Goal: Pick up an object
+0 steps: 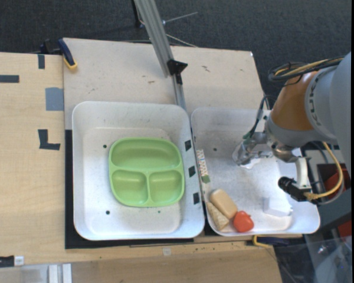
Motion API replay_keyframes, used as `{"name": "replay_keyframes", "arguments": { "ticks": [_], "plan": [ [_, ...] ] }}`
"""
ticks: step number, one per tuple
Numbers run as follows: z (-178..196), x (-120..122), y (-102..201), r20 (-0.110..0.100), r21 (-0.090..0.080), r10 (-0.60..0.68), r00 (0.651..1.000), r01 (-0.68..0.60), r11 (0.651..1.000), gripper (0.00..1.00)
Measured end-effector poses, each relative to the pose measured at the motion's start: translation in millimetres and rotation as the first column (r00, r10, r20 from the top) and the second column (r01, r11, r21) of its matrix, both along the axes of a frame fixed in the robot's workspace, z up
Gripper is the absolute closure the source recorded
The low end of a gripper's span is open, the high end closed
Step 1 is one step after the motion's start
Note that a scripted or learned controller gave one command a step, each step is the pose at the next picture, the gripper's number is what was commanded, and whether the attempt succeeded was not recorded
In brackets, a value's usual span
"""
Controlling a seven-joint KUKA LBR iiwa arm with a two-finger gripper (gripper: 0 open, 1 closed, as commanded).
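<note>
- Arm: I see a smooth, rounded grey casing.
- Orange band: a broad glossy ring above the wrist.
- Gripper: a pale metallic head.
- Cables: I note black and yellow leads looping beside the wrist.

Table: pale board top. Bears two shallow white bins side by side, left bin and right bin, touching, toward its front edge. Blue-yellow clamp at back-left corner.
</note>
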State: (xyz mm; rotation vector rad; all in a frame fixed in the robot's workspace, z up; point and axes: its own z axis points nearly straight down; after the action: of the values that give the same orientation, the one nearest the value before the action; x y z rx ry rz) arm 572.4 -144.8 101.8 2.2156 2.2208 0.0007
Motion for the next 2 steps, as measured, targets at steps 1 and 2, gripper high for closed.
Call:
{"name": "replay_keyframes", "arguments": {
  "ticks": [1, 2],
  "plan": [
    [63.3, 2.3, -1.5, 0.001, 0.002, -0.001, 1.0, 0.001, 1.0, 1.0],
    [106.4, 4.6, 2.7, 0.0, 0.002, 0.0, 1.0, 0.0, 1.0, 1.0]
  ]
}}
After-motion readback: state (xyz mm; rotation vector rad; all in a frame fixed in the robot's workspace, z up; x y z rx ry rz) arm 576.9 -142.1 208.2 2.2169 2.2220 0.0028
